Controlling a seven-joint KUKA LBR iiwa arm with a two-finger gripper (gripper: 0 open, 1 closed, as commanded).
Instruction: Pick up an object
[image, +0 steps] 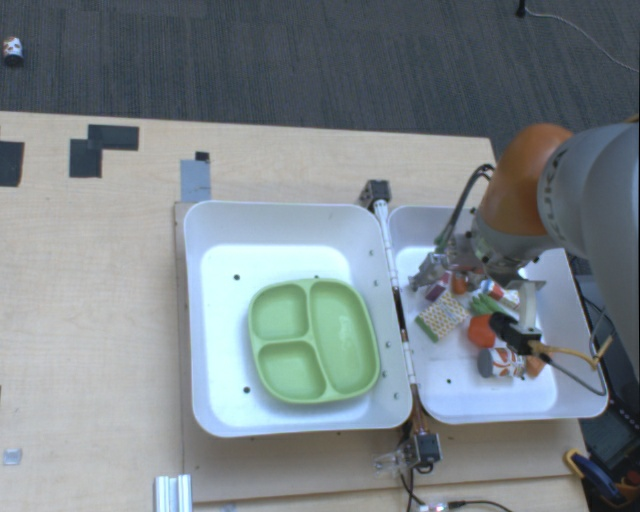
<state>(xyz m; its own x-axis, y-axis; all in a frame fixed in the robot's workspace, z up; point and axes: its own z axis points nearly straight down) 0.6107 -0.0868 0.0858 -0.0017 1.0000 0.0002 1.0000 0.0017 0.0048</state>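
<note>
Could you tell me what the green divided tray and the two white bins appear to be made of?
The light green three-compartment tray looks like moulded plastic: uniform colour, rounded dividers, a soft satin sheen. The two shallow white bins, left and right, also look like plastic, with smooth rounded corners and glossy highlights on their floors, though enamelled metal cannot be excluded.

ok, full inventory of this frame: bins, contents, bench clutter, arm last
white bins: 2, side by side on the wooden bench, clipped together at their shared edge
divided plate: 1, light green, three compartments, in the left bin
small objects: a cluster, count unclear, mixed red, orange, green, grey, one checkered yellow piece, in the right bin
dark tape patches: several, on the bench's far left
bench: 1, light wood
arm: 1, grey with orange band, reaching in from the right over the right bin
gripper: 1, low over the cluster's far side
</note>
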